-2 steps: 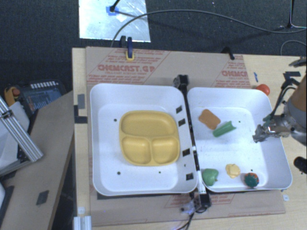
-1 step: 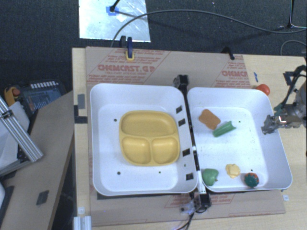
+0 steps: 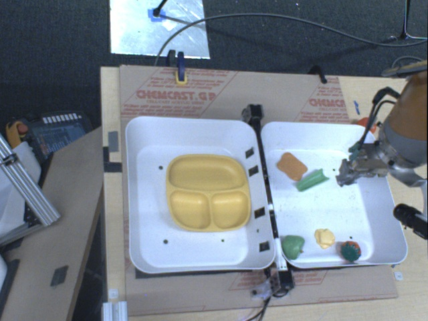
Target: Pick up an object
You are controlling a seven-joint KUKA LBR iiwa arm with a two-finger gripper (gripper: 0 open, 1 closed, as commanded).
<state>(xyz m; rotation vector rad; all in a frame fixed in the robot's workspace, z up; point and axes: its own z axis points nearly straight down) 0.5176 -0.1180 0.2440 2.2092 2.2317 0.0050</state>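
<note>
dark carpet runs all round the bench, with two white bins sitting side by side on a cardboard sheet (image 3: pixel 200 85). working from the near edge back: in the right bin (image 3: pixel 374 209) a green lump (image 3: pixel 292 246) sits in the near left corner, then a small pale yellow piece (image 3: pixel 324 237), then a round green-and-red thing (image 3: pixel 350 250) near the front wall. further back lie a green stick-shaped piece (image 3: pixel 311 180) and, just behind it and touching or nearly so, an orange piece (image 3: pixel 292 166). the gripper (image 3: pixel 346 174) hangs low over that bin's far right part, just beside the green stick's right end — can't tell whether it's spread or pinched together, too blurry and dark, and nothing visibly sits in it.

my guess is the green stick is the target, being nearest. to do it well i'd line up across the stick's narrow width, come straight down, and keep clear of the orange piece so it doesn't get nudged along.

left bin (image 3: pixel 144 199) holds one thing — a yellow tray (image 3: pixel 206 191) with three compartments, all bare, sitting about mid-bin.
</note>
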